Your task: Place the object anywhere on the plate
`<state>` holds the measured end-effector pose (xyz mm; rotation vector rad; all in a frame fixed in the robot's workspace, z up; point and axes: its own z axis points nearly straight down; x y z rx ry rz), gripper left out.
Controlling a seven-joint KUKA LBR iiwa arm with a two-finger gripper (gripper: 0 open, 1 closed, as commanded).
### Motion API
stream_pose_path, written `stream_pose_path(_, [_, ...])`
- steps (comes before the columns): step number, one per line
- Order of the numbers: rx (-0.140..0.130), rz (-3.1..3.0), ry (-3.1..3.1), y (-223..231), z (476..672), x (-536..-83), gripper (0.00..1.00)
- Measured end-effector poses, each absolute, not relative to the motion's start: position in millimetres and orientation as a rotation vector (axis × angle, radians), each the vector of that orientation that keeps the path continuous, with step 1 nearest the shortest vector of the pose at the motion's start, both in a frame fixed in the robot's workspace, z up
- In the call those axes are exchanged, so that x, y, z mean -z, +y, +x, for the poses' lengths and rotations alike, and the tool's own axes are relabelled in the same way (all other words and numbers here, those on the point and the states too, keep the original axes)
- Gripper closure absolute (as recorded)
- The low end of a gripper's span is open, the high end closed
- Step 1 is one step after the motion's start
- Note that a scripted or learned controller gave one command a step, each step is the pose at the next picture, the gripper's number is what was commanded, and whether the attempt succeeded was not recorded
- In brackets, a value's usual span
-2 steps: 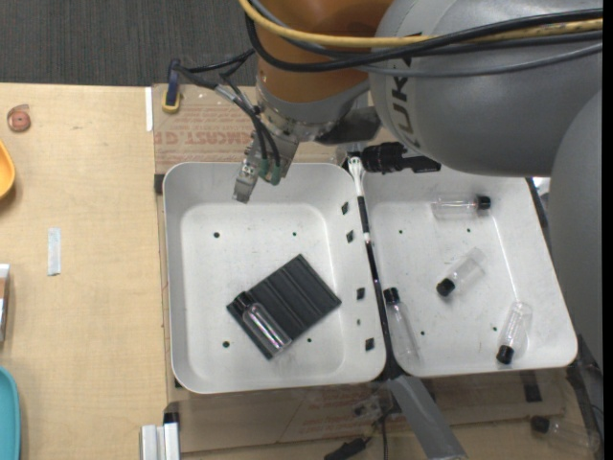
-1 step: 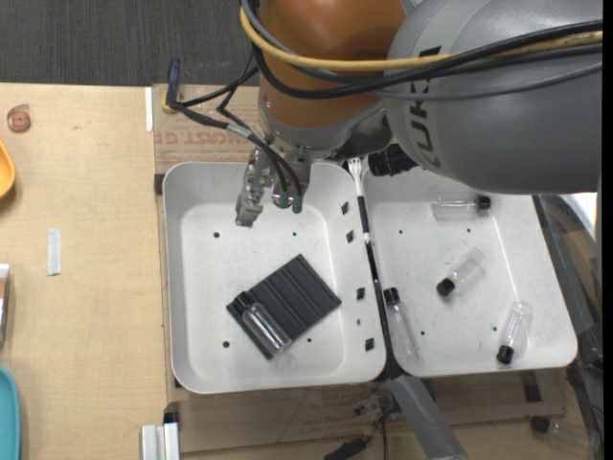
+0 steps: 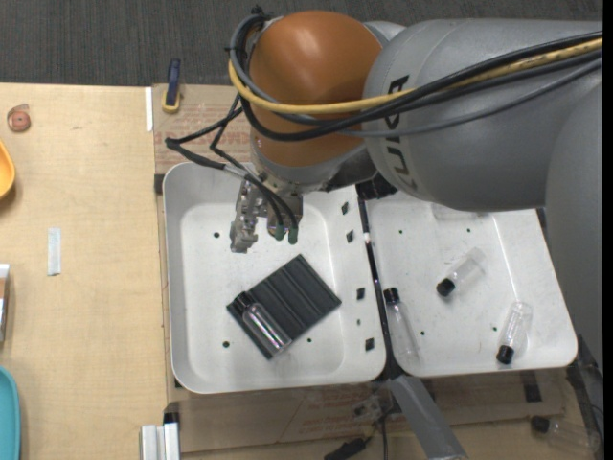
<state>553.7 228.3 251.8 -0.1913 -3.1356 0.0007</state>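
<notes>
From the camera view, the claw [image 3: 257,226] hung over the left bin's [image 3: 192,353] far half, fingers narrow and holding nothing. The step looked like reaching to pick. A clear vial [image 3: 262,327] lay on the ridged black plate [image 3: 294,295], near that bin's middle. The next move probably called for dropping onto a vial. The right bin [image 3: 536,233] held three vials [image 3: 460,273].
</notes>
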Motion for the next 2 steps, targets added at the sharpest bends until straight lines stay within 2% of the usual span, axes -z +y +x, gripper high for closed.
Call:
stream_pose_path(1, [0.001,0.110,-3.142,221,479.1,-339,1.00])
stream_pose_path(2, [0.003,1.400,-2.816,229,544.9,-341,1.00])
